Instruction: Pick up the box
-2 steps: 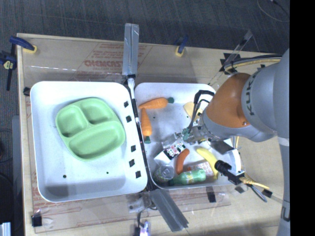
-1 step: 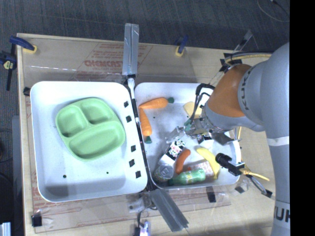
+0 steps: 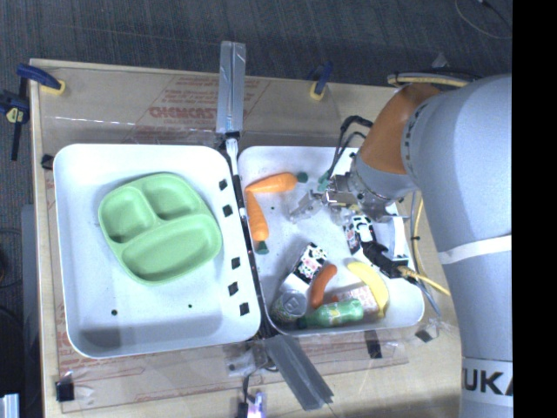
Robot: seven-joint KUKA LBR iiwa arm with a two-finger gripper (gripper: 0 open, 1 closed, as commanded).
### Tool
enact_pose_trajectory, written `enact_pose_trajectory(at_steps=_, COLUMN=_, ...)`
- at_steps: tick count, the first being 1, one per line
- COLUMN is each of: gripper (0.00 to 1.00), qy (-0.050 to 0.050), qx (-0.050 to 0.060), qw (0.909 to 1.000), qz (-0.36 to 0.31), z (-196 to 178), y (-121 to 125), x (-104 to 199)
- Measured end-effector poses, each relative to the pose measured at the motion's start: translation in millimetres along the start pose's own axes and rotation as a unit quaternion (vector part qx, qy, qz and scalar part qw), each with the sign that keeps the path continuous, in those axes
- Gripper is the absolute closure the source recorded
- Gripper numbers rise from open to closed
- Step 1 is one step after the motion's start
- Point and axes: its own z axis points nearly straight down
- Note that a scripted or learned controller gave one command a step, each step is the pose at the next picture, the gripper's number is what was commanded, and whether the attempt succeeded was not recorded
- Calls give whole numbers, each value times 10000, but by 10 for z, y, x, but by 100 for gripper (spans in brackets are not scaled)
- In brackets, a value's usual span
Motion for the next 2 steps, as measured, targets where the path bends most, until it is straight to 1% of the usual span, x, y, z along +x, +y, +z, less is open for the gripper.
enact_pose_trajectory(at_steps=1, gripper=0, qy=2, qx=13, qw=10000, qz=64, z=10, y=-405, x=441)
enact_pose_trajectory(at_steps=2, gripper=0, qy=-8, qx=-12, qw=9899, qz=-1419, z=-5, y=-176, x=242)
